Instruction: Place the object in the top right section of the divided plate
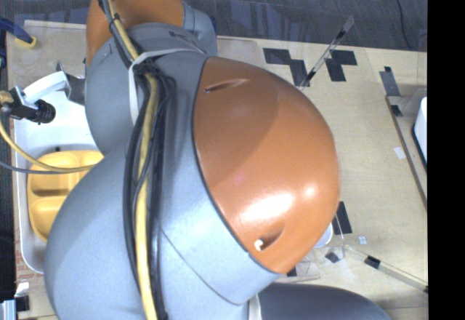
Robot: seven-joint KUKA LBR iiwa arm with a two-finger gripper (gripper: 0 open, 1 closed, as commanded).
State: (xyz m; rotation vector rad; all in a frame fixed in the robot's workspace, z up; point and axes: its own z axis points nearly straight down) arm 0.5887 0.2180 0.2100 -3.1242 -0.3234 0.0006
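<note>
My arm bulks across the middle of the camera view, so I cannot tell how my hand is set or whether it holds the object. At nine o'clock a yellow divided plate lies in a white bin. Its top right section is hidden, while the table lies bare toward three o'clock.

The pale wooden bench lay under the camera, with black markings near its far edge and thin metal rods resting across it. At its left end sat a white bin, holding a yellow divided plate, much of it hidden by the arm.
</note>
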